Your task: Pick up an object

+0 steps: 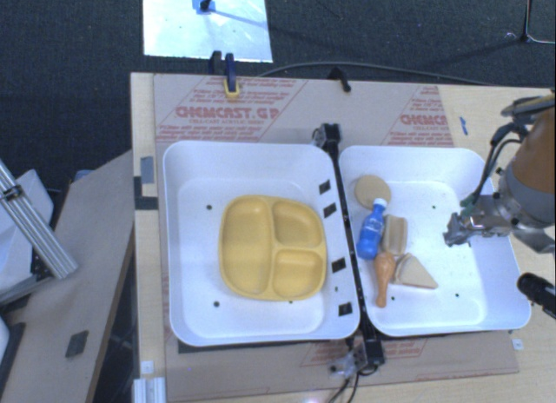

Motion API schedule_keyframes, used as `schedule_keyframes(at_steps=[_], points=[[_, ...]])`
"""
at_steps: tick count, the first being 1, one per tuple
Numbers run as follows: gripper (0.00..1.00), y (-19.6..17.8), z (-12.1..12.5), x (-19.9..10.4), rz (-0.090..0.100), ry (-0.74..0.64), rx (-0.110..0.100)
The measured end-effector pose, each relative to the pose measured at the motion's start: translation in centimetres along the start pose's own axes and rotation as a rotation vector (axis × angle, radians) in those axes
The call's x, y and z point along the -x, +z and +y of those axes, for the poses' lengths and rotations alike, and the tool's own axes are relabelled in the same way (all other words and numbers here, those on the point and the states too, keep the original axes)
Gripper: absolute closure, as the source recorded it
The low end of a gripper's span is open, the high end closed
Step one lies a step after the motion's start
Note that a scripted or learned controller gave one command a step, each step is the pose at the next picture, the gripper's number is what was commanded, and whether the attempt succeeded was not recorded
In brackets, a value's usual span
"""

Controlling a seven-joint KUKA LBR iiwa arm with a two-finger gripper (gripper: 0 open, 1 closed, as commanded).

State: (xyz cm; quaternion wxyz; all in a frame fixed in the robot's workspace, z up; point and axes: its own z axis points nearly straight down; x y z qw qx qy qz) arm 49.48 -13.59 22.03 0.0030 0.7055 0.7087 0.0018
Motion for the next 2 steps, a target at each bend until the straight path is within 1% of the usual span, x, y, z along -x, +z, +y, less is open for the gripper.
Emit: schedule_keyframes(at_steps=[1,2], points=[[1.00,-5.4,0.1,1.1,-0.001,0.002,0.001],[1.00,-5.5,0.7,-3.7,0.003,-0.005,-0.003]])
